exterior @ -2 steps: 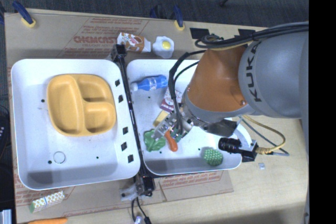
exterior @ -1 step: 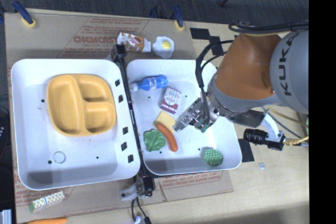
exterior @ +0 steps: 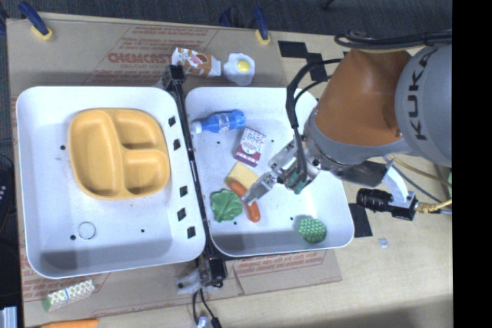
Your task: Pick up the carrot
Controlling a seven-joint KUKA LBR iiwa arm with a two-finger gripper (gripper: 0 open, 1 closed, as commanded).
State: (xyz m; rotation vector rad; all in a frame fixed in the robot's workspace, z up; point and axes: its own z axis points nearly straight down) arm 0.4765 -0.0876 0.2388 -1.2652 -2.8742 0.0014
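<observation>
- While the gripper (exterior: 260, 188) hangs low over the right bin (exterior: 330, 203), its fingers sit at the upper end of the carrot (exterior: 250, 209); whether they stand open or pinch it, I cannot tell.
- The carrot lies on the bin floor, at the gripper's 6 o'clock, so no lift seems made yet.
- At the carrot's 9 o'clock rests a green leafy piece (exterior: 225, 205); at 12 o'clock, a yellow block (exterior: 241, 177).
- Left to do, by my judgement: a sure grip, then the raise.
</observation>
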